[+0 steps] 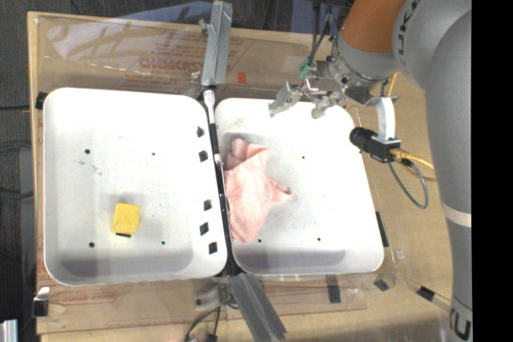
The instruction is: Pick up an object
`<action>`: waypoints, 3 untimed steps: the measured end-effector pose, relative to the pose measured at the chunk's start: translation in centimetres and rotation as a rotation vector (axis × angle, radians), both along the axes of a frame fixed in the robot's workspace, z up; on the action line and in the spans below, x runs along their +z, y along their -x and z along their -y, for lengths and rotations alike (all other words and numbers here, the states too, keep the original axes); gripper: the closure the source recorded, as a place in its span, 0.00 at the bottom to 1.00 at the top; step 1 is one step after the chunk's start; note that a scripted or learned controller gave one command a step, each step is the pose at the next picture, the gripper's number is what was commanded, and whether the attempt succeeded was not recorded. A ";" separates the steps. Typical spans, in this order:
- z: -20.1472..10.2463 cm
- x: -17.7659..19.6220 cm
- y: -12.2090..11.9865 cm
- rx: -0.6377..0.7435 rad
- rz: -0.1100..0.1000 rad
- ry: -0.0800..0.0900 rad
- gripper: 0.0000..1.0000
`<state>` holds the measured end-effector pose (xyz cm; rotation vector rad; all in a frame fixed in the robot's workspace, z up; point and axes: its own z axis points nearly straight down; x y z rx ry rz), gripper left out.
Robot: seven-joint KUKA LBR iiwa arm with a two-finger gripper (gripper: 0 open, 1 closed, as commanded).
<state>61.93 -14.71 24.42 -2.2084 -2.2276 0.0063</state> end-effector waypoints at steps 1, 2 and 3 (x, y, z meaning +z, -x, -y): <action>-0.2 -13.2 -0.2 0.003 -0.002 0.000 0.00; -0.3 -12.2 -0.2 0.007 -0.004 -0.001 1.00; 0.2 -0.1 -2.7 0.097 0.005 0.001 1.00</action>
